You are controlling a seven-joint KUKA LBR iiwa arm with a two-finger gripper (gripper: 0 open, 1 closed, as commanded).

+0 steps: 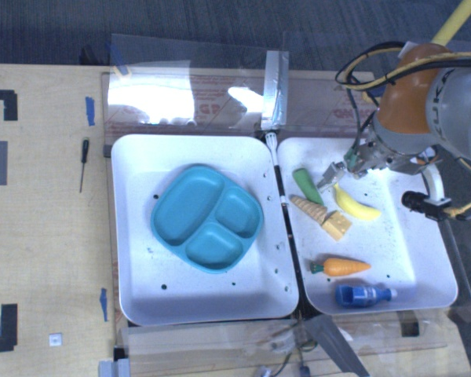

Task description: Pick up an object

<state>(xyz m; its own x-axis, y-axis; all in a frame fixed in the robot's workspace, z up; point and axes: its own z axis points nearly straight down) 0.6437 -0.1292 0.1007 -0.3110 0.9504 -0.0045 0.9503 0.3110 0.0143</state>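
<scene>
Two shallow white bins are seen side by side on the bench. A blue divided plate [208,217] with three compartments is held in the left bin [133,281], lying slightly turned. In the right bin [424,265] five toy foods are found: a green pepper [306,185] near the inner wall, an ice-cream cone [320,213] just below it, a yellow banana [354,203] to the cone's right, an orange carrot [343,268] lower down, and a blue bottle [363,294] lying on its side near the front wall. The gripper [335,173] is positioned low over the right bin's rear part, between the pepper and the banana; nothing is seen clamped in it, and whether it is spread or pressed together cannot be told.
</scene>
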